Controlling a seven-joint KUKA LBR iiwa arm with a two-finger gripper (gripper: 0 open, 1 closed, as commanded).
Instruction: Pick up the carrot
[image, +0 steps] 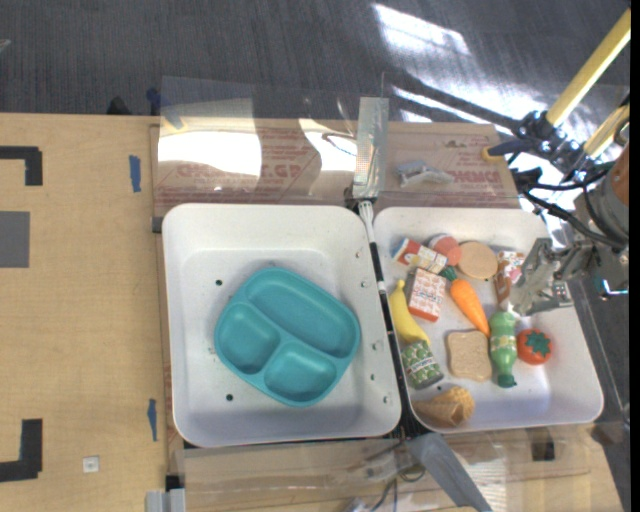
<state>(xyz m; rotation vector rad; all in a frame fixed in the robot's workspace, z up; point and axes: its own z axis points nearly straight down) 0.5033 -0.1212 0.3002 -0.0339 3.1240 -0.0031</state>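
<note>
One carrot (468, 303) is being left lying among toy foods; the gripper (530, 283) state cannot be told.

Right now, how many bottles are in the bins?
2, both in the right bin: a yellow bottle along its left wall, and a green bottle right of the bread slice. Others may be hidden.

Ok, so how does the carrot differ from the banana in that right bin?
The carrot is orange and tapers to a point; the banana is yellow and gently curved. The carrot lies near the middle of the right bin, slanted, beside the slice of bread; the banana lies along the bin's left wall. The carrot is nearer the claw. Both are long, slim toy foods lying flat.
</note>
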